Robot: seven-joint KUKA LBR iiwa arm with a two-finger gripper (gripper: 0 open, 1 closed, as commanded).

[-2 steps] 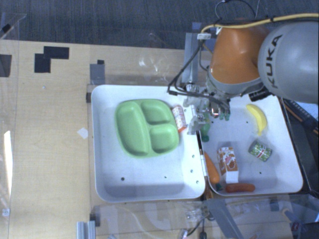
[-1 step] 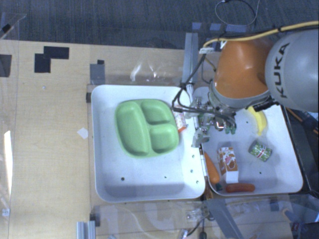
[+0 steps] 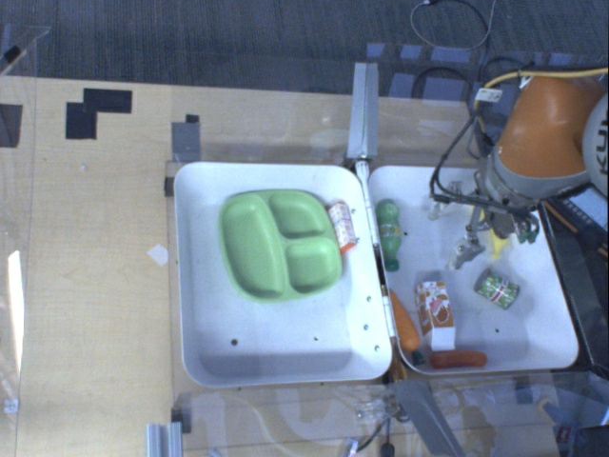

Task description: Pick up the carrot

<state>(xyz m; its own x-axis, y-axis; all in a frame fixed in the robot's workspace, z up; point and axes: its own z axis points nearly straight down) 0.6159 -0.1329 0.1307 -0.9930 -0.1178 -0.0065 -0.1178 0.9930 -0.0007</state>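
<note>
Carrot (image 3: 404, 322) lies along the left wall of the right bin (image 3: 561, 336), near its front corner, just left of a small juice carton (image 3: 436, 314) and above a sausage (image 3: 458, 358). The gripper (image 3: 473, 248) hangs over the bin's middle, well apart from the carrot, its fingers spread with nothing between them. A green bottle (image 3: 387, 227) and a green can (image 3: 497, 289) share that bin. In the left bin (image 3: 205, 346), a green divided plate (image 3: 281, 244) with a small packet (image 3: 342, 226) at its right edge
</note>
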